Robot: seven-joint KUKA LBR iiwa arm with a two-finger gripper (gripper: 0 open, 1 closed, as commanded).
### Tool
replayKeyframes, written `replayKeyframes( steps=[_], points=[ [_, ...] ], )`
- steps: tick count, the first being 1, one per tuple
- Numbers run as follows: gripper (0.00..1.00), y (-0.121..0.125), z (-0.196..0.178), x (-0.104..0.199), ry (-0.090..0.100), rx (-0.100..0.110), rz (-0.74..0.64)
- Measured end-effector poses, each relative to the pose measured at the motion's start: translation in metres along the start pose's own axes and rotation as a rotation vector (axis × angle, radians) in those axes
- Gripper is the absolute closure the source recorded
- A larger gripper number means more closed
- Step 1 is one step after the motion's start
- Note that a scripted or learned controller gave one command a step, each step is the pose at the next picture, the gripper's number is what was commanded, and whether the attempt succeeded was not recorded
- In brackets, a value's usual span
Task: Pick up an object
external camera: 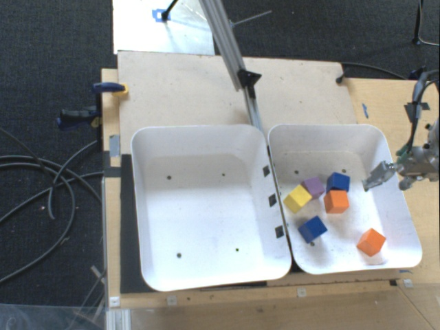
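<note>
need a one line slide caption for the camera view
Tool poised over the right bin above six small blocks: two blue, two orange, one yellow, one purple.

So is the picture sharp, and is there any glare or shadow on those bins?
Camera view: fairly sharp overall; the cubes, like the yellow cube, have crisp edges and short soft shadows. The left bin is bright white, evenly lit, without harsh glare. The gripper at the right edge looks slightly blurred.

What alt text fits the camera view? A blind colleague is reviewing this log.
The gripper hovers at the right bin's right edge. Inside lie six blocks: yellow, purple, two blue, two orange. The left bin sits alongside.
</note>
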State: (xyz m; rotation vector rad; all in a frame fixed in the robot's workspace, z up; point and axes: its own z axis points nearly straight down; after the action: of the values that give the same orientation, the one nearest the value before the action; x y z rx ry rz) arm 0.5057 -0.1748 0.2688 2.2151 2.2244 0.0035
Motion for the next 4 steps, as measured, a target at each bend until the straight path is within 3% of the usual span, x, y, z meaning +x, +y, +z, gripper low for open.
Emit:
replayKeyframes(
  steps=[1,2,3,4],
  points=[
    [0.0,0.081,0.121,-0.012,0.0,0.005,-0.003],
    [0.0,0.07,0.157,0.01,-0.003,-0.005,0.001],
    [0.0,0.021,0.118,0.02,0.001,0.003,0.004],
    [0.0,0.071,0.18,-0.025,-0.002,-0.003,0.002]
  ],
)
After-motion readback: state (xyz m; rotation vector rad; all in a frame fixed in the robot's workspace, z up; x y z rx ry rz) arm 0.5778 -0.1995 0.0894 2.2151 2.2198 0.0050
